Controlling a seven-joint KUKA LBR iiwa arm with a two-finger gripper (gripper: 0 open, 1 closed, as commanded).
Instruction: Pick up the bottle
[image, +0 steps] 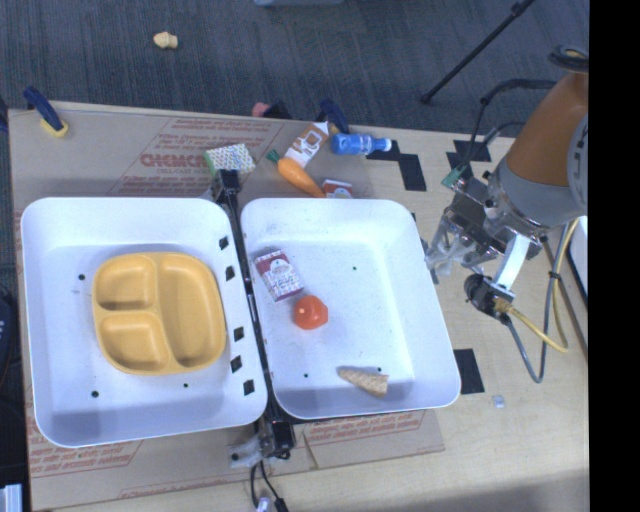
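A small blue bottle (356, 145) lies on its side on the cardboard behind the right bin (425, 330), outside both bins. My gripper (446, 254) hangs just past the right bin's right rim, over the bench, well to the right of the bottle and nearer the front. Nothing can be seen held in it. The grey wrist and orange band rise behind it at the right.
In the right bin lie a red-and-white packet (277, 275), a red toy (310, 312) and a tan cone (362, 379). A yellow divided plate (160, 310) sits in the left bin. A white-and-orange pack (306, 146) and a carrot (298, 176) lie beside the bottle.
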